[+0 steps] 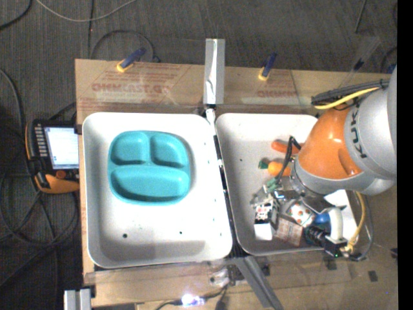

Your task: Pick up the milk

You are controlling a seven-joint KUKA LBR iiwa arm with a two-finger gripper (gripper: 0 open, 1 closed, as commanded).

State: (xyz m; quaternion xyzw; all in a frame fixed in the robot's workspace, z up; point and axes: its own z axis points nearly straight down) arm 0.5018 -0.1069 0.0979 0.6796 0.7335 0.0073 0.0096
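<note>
The milk point(262, 223) is a small carton, white with a darker printed panel near its top, boxy with flat faces; it lies in the right bin point(242, 173) near that bin's front edge, left of the cluttered centre. Just beside it on the right sits a brown, flat-sided packet point(290, 228), and further right a blue-and-white rounded object point(326, 221), partly covered by the arm. Behind the carton, toward the back of the bin, is a carrot point(279, 166), orange and smooth with a green end, and a second orange piece point(281, 146) behind that. The gripper point(279, 196) hangs low over the clutter just beside the carton; fingers hidden among dark parts, so whether they are apart or together: cannot tell. The arm point(361, 141) is smooth grey metal with a glossy orange band. The left bin point(93, 237) is shallow white plastic with rounded corners and holds a teal plate point(151, 166), divided into three compartments. Both bins rest on a brown cardboard sheet point(161, 82).
</note>
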